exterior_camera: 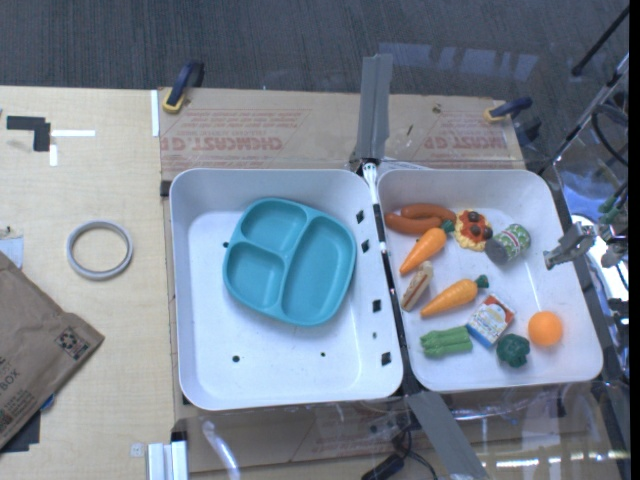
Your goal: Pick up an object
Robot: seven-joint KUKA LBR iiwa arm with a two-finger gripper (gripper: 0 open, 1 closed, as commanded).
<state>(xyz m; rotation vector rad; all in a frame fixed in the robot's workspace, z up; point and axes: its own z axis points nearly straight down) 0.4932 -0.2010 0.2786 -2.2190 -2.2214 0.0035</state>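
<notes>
Two shallow white bins sit side by side on the counter [90,158]; the left bin [190,298] holds a teal divided plate [291,261] near its middle, tilted a little, and the right bin [575,353] holds all the small toy foods. Taking the plate as the landmark: a red sausage [420,214] lies to its right, across the wall between the bins, at the far end of the right bin; an orange carrot [424,250] lies just below that sausage, slanting; a sandwich [417,287] sits below the carrot, closest to the plate among the lower pieces; a second carrot [452,297] lies just right of the sandwich; a green pea pod [445,342] rests below it. Further right of the plate are a small pizza slice [471,229], a green can [509,243] on its side, a small carton [490,322], a broccoli [513,349] and an orange ball [545,328] near the bin's right wall. The gripper [570,247] shows at the right bin's right rim, well away from the plate, above no toy; I cannot tell how wide it stands, and nothing is seen held in it. A ring of tape [100,249] lies on the counter left of the plate.
</notes>
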